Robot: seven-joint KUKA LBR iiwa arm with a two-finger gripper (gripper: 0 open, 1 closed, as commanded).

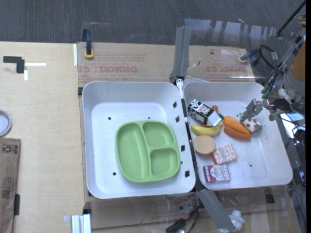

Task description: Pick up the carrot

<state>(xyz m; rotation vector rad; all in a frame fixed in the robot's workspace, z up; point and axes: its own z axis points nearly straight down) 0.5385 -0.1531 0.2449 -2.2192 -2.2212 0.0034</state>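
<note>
The carrot [236,128] is orange with a green stub at its left end. It lies in the right bin [272,174], slanting down to the right, just right of a banana [206,129]. My gripper [250,111] hangs over the bin just above and right of the carrot's thick end, close to it. A small white item with red spots [253,125] sits right under the gripper, against the carrot's right end. Nothing shows the carrot lifted; it rests on the bin floor.
Also in the right bin are a black-and-white carton [199,111], a tan round disc [204,144] and two red-and-white packets [224,154] [216,173]. The left bin [97,130] holds a green divided plate [148,150]. The arm's cables crowd the right edge.
</note>
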